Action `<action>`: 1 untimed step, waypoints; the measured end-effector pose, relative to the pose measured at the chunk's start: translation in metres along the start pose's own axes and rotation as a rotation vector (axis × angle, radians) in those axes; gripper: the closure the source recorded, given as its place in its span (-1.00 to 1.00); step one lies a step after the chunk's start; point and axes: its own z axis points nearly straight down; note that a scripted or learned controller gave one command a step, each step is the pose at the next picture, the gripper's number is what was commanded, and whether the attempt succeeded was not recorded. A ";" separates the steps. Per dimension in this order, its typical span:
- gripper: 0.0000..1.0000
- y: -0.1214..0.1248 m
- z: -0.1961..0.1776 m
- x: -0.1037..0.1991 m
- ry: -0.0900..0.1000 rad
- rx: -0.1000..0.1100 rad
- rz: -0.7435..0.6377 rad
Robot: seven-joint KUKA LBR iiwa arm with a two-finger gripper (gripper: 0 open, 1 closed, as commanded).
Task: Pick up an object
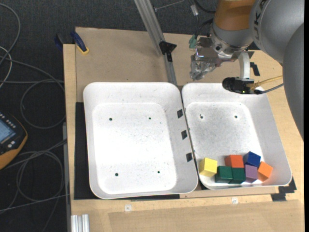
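Camera view, small coloured blocks (236, 169), yellow, green, red, blue, purple, orange, clustered at right bin's (270, 124) near edge, left bin (96, 129) beside it, gripper (200, 71) above far rim, grip state unclear, tan surface (120, 52), dark floor with cables.

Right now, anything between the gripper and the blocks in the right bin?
Nothing visible. The gripper sits above the right bin's far rim; the blocks cluster at its near edge, with bare bin floor between them.
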 end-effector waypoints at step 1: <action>1.00 0.003 0.014 0.063 0.001 0.003 -0.001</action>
